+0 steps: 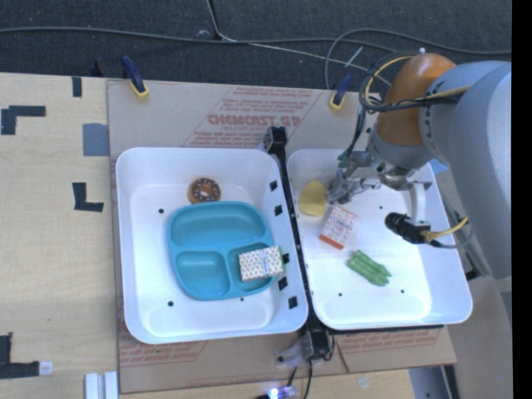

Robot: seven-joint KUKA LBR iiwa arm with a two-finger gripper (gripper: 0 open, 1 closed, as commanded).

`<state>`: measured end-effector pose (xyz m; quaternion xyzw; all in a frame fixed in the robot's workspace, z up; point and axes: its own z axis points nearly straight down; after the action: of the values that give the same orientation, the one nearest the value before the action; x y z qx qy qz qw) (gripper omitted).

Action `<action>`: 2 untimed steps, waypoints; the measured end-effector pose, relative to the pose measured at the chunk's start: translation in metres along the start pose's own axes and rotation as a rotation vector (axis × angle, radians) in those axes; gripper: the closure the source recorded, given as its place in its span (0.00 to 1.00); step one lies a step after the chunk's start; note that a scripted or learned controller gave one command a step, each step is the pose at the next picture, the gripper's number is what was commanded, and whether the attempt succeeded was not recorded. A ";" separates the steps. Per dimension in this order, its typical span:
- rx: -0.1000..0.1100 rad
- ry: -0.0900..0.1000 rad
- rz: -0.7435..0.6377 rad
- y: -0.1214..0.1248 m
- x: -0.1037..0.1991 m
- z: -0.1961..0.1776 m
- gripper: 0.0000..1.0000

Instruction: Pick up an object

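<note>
Bins sit side by side: the left bin [137, 223] holds a blue tray [204, 248] bearing a patterned block [260, 263], with a doughnut [204, 191] beside it. In the right bin [432, 298], the gripper [342, 188], its finger state unreadable, hangs just beside a yellow piece [312, 198], near a packet [337, 226] and green pod [367, 268].

A grey robot arm [474, 140] reaches in from the right, its orange band [411, 90] above the wrist. Its gripper [342, 188] points down and left, hanging low.
</note>
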<state>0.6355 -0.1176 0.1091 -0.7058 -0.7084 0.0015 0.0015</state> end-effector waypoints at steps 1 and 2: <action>-0.006 0.000 0.002 -0.004 0.007 -0.045 1.00; -0.008 0.000 0.002 -0.007 0.013 -0.091 1.00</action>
<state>0.6286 -0.1047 0.1997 -0.7064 -0.7078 -0.0011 -0.0012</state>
